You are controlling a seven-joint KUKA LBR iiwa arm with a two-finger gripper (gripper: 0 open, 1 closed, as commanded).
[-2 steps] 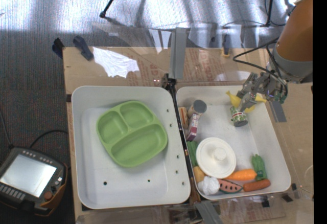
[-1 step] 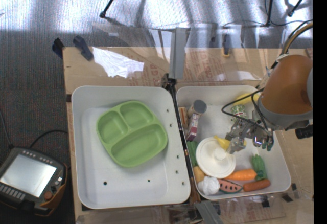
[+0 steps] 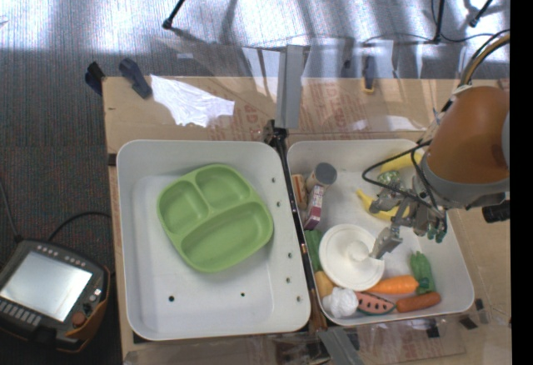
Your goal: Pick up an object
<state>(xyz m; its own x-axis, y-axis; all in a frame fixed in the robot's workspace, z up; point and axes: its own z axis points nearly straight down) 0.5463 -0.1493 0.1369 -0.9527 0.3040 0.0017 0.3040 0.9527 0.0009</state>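
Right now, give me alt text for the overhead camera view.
A grey and orange robot arm's gripper hovers over a round white plate in the right white bin, among toy foods including an orange carrot. The left white bin holds a green divided tray.

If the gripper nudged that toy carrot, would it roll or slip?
The toy carrot looks rounded and tapered, so it would probably roll in a curve. Its glossy plastic look suggests slipperiness. The sausage and watermelon slice close by might stop it.
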